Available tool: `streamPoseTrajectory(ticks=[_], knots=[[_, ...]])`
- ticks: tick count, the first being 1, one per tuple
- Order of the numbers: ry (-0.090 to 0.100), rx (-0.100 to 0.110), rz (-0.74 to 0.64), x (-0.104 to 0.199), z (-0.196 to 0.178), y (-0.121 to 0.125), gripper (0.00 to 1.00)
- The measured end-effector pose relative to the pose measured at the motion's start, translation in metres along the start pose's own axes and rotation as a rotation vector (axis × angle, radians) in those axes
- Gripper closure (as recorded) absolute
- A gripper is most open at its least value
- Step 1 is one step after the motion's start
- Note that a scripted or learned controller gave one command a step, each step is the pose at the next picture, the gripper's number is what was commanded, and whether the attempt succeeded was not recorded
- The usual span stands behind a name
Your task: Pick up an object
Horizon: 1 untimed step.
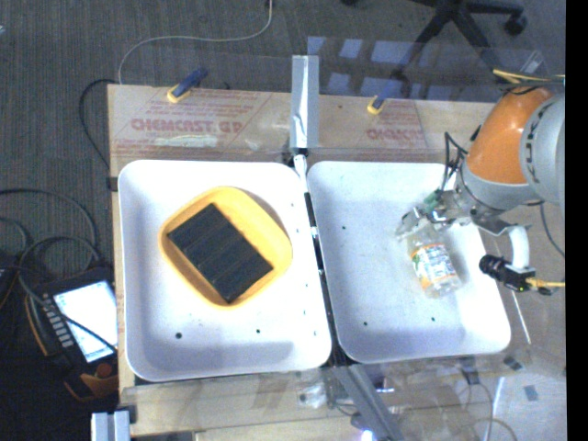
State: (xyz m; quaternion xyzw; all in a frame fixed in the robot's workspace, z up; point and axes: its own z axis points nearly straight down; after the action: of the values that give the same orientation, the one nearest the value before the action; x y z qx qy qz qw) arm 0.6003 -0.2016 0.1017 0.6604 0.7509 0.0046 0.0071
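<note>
- Two white bins side by side: the left bin (138, 338) and the right bin (367, 301).
- Two loose things in all, one per bin: a bottle (434, 266) and a yellow dish (226, 244).
- One arm (514, 150), grey with its orange band, leaning in over the right bin's far right corner.
- The gripper (432, 208) sits low over the right bin; how wide it stands, I cannot tell, and nothing shows clearly held.
- The bottle lies just below the gripper on the bin floor, on its side, its top end close under the tool; touching or not is unclear.
- It looks small, clear plastic, with an orange and green label.
- The dish sits well off to the gripper's left, carrying a dark ribbed slab (220, 249).
</note>
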Motion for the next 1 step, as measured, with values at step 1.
streamPoseTrajectory(ticks=[1], knots=[[0.003,0.015,0.024,0.0295,0.0039,0.0531,1.00]])
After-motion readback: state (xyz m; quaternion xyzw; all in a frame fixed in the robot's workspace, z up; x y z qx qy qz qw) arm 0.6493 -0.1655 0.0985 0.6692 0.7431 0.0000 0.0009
